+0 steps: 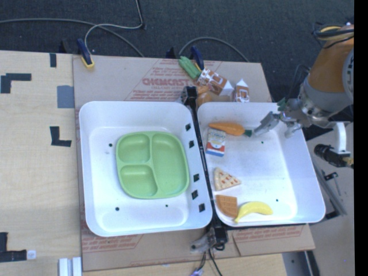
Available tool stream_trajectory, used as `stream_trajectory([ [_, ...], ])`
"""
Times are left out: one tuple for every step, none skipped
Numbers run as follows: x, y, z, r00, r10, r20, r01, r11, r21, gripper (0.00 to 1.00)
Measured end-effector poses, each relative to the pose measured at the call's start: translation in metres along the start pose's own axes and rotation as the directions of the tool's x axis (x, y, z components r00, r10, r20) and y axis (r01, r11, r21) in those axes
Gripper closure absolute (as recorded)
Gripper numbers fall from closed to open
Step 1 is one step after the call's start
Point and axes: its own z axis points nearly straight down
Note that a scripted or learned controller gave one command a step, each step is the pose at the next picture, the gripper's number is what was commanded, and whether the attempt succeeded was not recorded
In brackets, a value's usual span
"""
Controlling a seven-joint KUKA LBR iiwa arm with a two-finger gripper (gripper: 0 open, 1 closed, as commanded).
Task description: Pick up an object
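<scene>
You have two white bins (92, 119), one green divided plate (152, 164), one carrot (227, 129), one small carton (215, 142), two waffle pieces (226, 180) and one banana (253, 210).

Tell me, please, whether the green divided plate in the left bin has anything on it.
Empty. The green plate lies flat in the left bin, and all three of its compartments show bare green.

A divided plate (152, 164) lies in the left bin (92, 154); a banana (253, 210) lies in the right bin (299, 171).

Red word "CHEMCAST" – printed on the cardboard sheet (155, 80) under the bins, nothing else legible
</scene>
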Motion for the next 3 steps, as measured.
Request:
stream_trajectory([
  [0.068, 0.062, 0.061, 1.000, -0.001, -0.001, 0.001, 1.000, 0.001, 0.00],
  [0.083, 0.071, 0.099, 1.000, 0.001, 0.003, -0.001, 1.000, -0.010, 0.00],
  [0.088, 0.072, 0.103, 1.000, 0.001, 0.004, -0.001, 1.000, -0.011, 0.00],
])
